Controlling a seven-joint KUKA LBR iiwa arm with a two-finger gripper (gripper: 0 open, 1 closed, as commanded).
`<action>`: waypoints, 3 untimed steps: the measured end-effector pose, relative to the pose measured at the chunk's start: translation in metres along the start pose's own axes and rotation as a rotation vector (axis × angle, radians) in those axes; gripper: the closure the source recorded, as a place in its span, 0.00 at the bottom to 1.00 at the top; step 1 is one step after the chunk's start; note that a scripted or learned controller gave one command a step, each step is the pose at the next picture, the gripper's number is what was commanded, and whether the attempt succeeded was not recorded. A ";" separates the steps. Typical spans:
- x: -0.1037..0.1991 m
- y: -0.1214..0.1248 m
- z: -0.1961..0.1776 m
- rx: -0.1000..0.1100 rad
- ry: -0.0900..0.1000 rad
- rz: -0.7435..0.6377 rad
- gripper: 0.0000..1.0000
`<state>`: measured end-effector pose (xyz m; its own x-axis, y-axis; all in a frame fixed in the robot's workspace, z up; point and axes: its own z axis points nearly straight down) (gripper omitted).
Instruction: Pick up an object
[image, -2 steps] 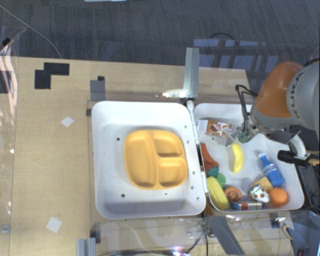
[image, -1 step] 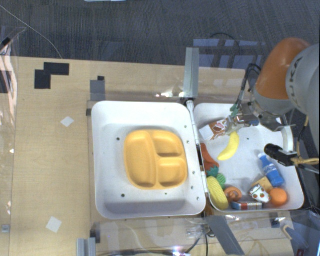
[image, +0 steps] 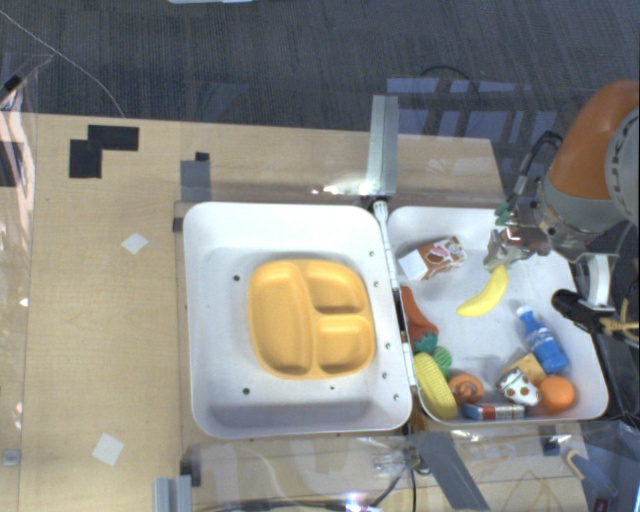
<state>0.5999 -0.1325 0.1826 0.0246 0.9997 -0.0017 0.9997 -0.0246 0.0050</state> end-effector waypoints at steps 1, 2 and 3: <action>-0.045 -0.039 0.072 0.008 0.000 0.157 1.00; -0.043 -0.038 0.070 0.004 0.001 0.155 0.00; 0.021 -0.067 0.092 -0.003 0.001 0.381 0.00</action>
<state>0.5339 -0.1096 0.0902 0.3949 0.9187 0.0019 0.9187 -0.3949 0.0084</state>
